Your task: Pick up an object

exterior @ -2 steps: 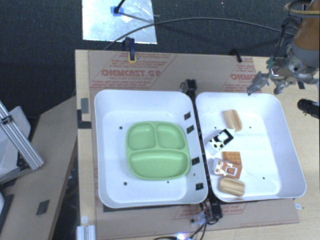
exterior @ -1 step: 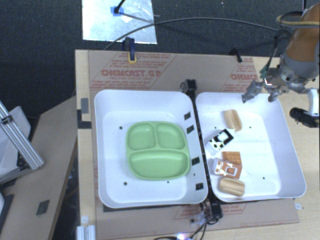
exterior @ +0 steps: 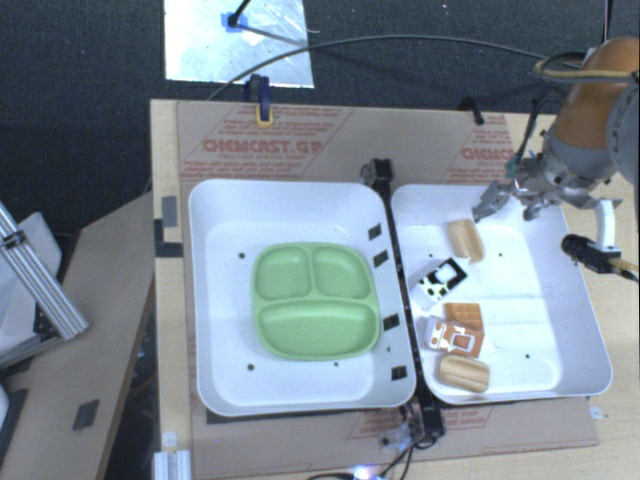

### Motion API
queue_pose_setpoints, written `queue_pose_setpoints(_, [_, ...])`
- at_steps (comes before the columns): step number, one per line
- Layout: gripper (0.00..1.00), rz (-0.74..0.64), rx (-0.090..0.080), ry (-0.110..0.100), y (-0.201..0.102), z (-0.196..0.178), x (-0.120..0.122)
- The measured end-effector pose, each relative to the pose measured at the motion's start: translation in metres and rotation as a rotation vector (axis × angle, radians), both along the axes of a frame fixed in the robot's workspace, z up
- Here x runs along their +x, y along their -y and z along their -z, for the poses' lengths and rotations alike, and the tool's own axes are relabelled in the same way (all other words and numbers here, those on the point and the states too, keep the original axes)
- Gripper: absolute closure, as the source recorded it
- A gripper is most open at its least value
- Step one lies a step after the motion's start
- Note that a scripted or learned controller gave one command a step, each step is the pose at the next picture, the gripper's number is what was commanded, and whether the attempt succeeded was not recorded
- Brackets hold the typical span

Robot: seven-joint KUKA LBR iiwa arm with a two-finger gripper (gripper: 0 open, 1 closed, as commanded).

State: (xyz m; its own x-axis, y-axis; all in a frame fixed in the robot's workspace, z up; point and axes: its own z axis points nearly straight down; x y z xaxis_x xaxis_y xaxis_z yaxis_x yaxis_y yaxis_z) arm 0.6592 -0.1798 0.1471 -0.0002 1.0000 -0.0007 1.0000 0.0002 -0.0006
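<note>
A grey arm reaches in from the right of the frame, its end effector (exterior: 497,204) poised over the upper part of the right bin (exterior: 570,318); whether it is wide or narrow cannot be told from this slant, and nothing shows between its tips. The nearest candidate, a tan roll (exterior: 465,239), lies just below and left of the end effector, its long axis running roughly up-down in the frame. Four objects sit in this bin: that roll, a black-and-white block (exterior: 441,279), an orange packet (exterior: 460,330) and a second roll (exterior: 463,373) at lower centre. The left bin (exterior: 225,228) holds one green tray (exterior: 315,300). Two bins share the desk (exterior: 330,133).
</note>
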Motion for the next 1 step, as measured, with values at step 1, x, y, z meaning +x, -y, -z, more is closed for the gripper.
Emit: queue_pose_setpoints(1, [0.0,0.0,0.0,-0.001,0.0078,0.0553,-0.0057])
